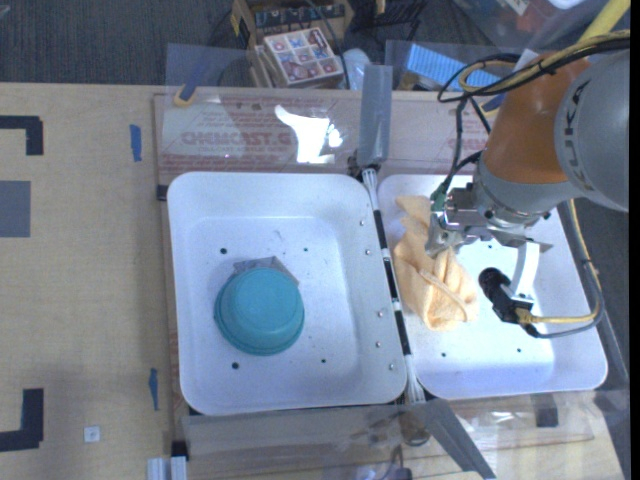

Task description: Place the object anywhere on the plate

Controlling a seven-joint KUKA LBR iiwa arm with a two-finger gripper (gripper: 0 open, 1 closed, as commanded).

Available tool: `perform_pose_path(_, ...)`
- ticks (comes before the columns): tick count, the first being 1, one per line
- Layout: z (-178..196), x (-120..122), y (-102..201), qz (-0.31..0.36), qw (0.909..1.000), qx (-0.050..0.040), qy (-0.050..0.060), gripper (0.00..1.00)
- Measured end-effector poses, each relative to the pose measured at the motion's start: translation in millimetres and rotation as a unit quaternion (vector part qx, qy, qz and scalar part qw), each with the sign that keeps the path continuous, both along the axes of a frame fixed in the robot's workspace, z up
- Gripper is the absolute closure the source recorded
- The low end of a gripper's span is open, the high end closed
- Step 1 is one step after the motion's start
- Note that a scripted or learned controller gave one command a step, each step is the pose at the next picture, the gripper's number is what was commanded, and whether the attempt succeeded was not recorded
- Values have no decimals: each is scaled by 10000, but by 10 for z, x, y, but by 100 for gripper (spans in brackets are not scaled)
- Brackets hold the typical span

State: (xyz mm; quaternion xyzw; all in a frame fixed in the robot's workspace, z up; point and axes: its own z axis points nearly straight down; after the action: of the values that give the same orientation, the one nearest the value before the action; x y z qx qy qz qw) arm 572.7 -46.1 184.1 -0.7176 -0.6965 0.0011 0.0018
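A teal round plate (260, 310) sits in the left white bin (200, 208), toward its front left, partly over a small grey patch (258, 265). A crumpled yellow object (432, 283) lies along the left side of the right bin (560, 358), next to the divider. My gripper (440, 236) is low over the upper half of the yellow object and seems to touch it. The grey arm with its orange band (530, 118) comes in from the upper right and hides part of the right bin's back.
A black plug on a yellow cable (500, 293) hangs just right of the yellow object. The raised divider (388, 268) separates the bins. Boxes and clutter (295, 38) lie beyond the bench's back edge. Bare wooden bench (80, 268) spreads to the left.
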Motion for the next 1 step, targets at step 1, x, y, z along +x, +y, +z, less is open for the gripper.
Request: perform_pose_path(1,4,-520,737,1122,9937,-2,-10,100)
